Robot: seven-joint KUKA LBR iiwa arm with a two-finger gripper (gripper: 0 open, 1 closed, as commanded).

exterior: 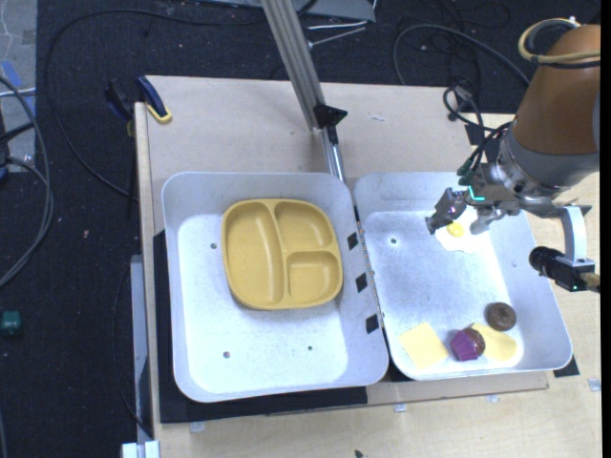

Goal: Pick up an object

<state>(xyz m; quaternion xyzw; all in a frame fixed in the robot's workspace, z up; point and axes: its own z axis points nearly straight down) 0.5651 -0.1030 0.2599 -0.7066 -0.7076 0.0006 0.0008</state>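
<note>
My gripper (464, 216) hangs low over the back of the right bin (410, 256), and its two dark fingers stand apart, open. A small yellow-and-white object (456, 233) lies on the bin floor just below and between the fingertips; I cannot tell whether they touch it. At the bin's front right sit a pale yellow flat square (423, 343), a purple object (467, 343), a brown round object (500, 316) and a yellow piece (503, 348) behind the purple one.
The left bin (191, 351) holds a yellow plate with three compartments (284, 254). A slanted metal pole (298, 55) rises from the back where the bins meet. Black clips (365, 280) line the seam between the bins.
</note>
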